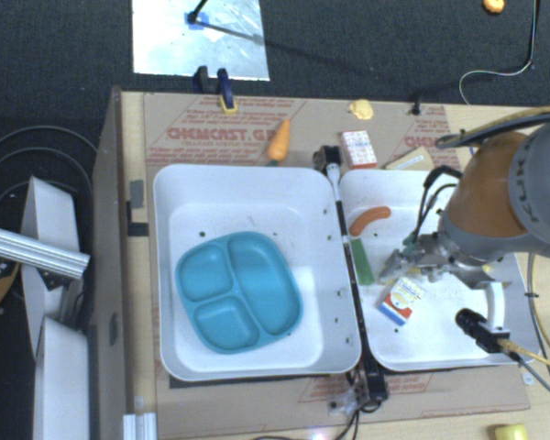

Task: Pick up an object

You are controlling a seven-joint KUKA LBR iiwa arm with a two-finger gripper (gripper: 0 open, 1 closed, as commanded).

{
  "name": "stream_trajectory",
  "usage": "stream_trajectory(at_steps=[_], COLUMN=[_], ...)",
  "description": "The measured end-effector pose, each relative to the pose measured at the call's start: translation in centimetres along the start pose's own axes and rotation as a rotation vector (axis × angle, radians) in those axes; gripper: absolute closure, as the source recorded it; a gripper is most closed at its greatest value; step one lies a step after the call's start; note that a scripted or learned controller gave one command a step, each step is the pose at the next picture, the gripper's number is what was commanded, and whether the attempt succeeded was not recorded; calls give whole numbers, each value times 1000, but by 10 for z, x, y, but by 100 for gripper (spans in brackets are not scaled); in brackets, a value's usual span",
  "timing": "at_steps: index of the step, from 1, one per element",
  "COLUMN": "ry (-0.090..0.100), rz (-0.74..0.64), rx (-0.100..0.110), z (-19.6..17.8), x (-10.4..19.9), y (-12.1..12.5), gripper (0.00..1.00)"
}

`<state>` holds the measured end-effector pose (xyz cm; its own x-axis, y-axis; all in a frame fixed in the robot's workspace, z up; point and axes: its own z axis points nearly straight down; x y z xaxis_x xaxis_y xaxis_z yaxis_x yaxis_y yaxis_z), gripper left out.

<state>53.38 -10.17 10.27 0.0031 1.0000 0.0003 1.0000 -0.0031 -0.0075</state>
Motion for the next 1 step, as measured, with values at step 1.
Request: stream_trajectory(at_steps=[1], ry=[0], rz=[-5], rx=[-10], z=[-15], x=[2], y=[4], gripper=[100])
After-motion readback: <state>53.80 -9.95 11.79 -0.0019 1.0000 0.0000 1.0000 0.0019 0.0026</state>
